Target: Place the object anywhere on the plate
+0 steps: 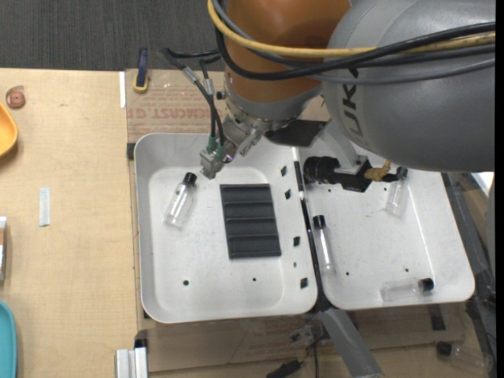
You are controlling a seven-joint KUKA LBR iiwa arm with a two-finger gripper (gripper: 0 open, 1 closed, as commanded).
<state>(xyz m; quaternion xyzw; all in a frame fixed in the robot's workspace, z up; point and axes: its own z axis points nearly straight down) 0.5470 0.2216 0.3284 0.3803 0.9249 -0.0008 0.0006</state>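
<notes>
Your hand (211,164), whose grip I cannot tell, hovers by the clear vial (180,200): probably light, slick, rolling; pinch it mid-body, across.

upside-down red print on the cardboard (177,105); "k" on the arm (409,93)

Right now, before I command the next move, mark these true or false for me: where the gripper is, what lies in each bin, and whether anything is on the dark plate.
1. The gripper hangs over the left bin. True.
2. A clear vial lies on the dark ribbed plate. False: it lies on the bin floor, left of the plate.
3. The plate is in the right bin. False: it is in the left bin.
4. The right bin holds several clear vials. True.
5. The gripper is right of the plate. False: it is above the plate's upper left corner.
</notes>
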